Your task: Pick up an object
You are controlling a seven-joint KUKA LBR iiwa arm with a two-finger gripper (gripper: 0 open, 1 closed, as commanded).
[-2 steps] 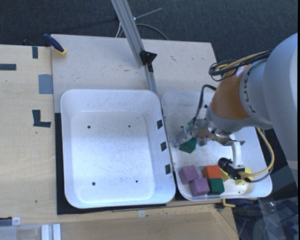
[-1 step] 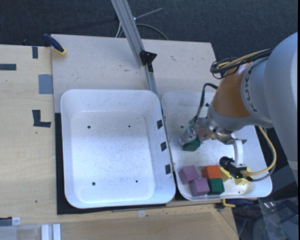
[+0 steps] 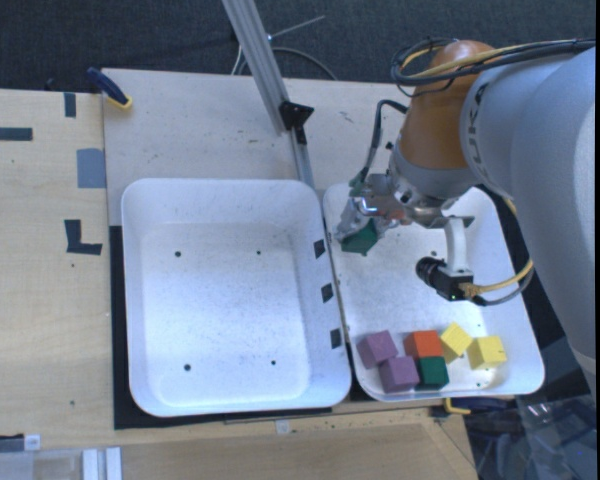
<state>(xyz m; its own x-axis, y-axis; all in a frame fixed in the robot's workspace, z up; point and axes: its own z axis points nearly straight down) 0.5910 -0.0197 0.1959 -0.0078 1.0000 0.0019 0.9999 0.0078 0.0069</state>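
Block: a green block [image 3: 359, 238] sits between the gripper [image 3: 364, 220] fingers, above the right bin [image 3: 500, 230], at its 10 o'clock.
Gripper: closed on that block.
Arm: enters from 3 o'clock, wrist bent down.
Others: six blocks [image 3: 427, 356] at 6 o'clock.

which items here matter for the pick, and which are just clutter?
Job:
- gripper, over the right bin
- green block at its fingers
- loose blocks at the bin's near end: two purple, orange, dark green, two yellow

Clutter:
- left bin
- metal pole
- blue-and-yellow tool
- tape marks
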